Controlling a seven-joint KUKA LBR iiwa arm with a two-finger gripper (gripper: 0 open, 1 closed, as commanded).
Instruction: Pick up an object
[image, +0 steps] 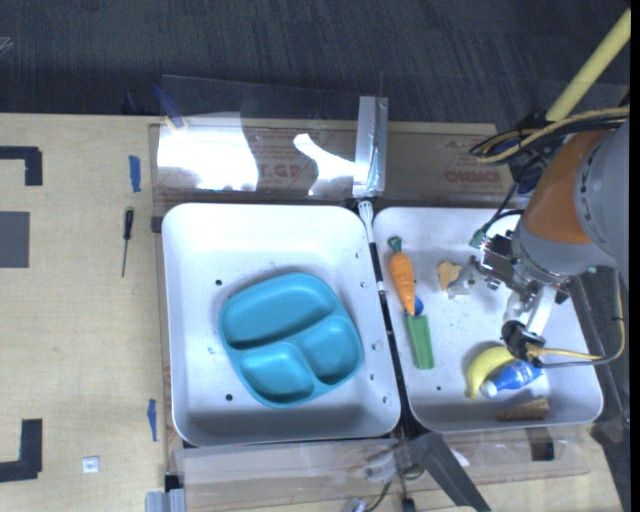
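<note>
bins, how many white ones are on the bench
2. The left bin holds a blue divided tray; the right bin holds a carrot, a banana and other small items, with the arm over it.

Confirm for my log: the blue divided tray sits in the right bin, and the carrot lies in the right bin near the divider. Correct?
Not quite. The camera view shows the blue divided tray in the left bin, not the right one. The carrot does lie in the right bin, close to the divider between the two.
</note>
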